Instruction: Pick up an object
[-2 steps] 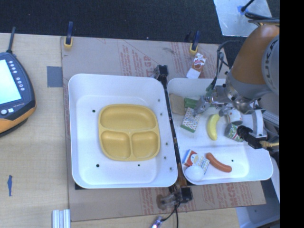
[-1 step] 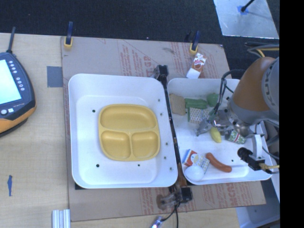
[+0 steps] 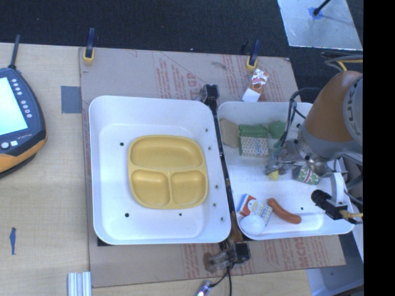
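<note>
At the far left edge of the frame you have a handheld control pendant (image 3: 15,119), dark screen with an orange rim, lying on the counter (image 3: 49,214). A small grey patch (image 3: 71,98) sits just right of it. The cardboard sheet (image 3: 179,73) under the bins carries red printed lettering, too faint to read.

Your left bin (image 3: 102,165) holds one item: a yellow three-compartment plate (image 3: 167,170), lying flat at centre.

Your right bin (image 3: 290,227) holds the loose objects. From its left side: a tan flat piece (image 3: 229,132) against the upper left wall, a green and white box (image 3: 253,140) beside it with a patterned face whose print cannot be read, and a small green item (image 3: 277,129) to its right. Along the lower part of the frame lie a red, white and blue packet (image 3: 253,207), lettering illegible, a white rounded item (image 3: 252,226) touching it, and an orange-red sausage shape (image 3: 284,210) just to the right. A small red and white wrapper (image 3: 256,84) lies on the cardboard above this bin.

Your arm (image 3: 333,113) enters from the right, bent down into the right bin's centre. The gripper (image 3: 281,165) is low over the bin floor with a small yellow object (image 3: 273,175) at its tip; I cannot tell how far its jaws are parted or whether they grasp anything. A green-labelled can (image 3: 305,175) lies just right of the gripper.
</note>
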Robot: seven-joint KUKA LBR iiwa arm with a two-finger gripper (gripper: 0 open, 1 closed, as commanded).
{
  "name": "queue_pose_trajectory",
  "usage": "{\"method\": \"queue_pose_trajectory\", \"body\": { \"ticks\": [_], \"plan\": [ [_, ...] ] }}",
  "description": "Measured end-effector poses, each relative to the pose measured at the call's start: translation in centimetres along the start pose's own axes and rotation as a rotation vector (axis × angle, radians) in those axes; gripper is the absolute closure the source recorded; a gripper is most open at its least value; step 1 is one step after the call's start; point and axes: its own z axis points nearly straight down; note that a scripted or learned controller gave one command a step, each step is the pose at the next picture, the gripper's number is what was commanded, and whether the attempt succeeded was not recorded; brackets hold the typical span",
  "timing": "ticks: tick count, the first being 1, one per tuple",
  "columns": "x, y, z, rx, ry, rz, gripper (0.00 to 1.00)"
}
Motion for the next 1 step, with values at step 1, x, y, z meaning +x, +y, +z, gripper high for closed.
{"method": "queue_pose_trajectory", "body": {
  "ticks": [1],
  "plan": [
    [8.79, 0.14, -9.09, -0.006, 0.002, 0.002, 1.00]
  ]
}}
